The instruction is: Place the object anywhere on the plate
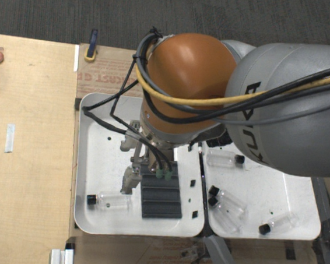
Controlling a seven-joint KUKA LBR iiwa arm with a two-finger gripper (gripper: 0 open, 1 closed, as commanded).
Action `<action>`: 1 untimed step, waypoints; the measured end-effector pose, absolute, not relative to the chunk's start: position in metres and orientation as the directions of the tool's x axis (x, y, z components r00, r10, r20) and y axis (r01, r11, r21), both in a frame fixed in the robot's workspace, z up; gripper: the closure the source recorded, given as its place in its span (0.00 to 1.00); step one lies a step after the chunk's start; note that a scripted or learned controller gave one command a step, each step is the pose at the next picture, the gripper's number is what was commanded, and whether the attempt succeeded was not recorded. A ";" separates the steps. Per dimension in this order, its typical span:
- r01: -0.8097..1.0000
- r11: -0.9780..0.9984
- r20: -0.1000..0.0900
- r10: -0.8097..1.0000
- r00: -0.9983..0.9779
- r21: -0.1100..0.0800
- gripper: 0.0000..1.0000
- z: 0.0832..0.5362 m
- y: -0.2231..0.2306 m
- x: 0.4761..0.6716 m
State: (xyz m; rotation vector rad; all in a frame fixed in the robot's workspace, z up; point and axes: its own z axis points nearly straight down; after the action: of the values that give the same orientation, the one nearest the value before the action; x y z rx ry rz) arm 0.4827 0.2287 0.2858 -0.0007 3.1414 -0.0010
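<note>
I see the gripper low in the left bin, fingers' gap unreadable to me, a capped vial near the front rim.

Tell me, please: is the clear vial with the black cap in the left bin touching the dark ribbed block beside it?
Apart. The camera view shows white bin floor between the vial and the dark ribbed block.

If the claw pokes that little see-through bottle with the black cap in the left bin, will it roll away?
Probably yes. The bottle lies on its side and looks round, so a sideways poke would likely roll it across the smooth white bin. It looks clear and small, so it is probably light and may skid too. Its smooth wall could slip in the claw.
</note>
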 end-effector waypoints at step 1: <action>0.001 1.000 -0.001 0.001 -1.000 -0.001 1.00 0.295 0.228 0.484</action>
State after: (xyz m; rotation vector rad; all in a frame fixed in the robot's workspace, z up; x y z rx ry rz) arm 0.4838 0.2285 0.2946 0.0016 3.1405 -0.0009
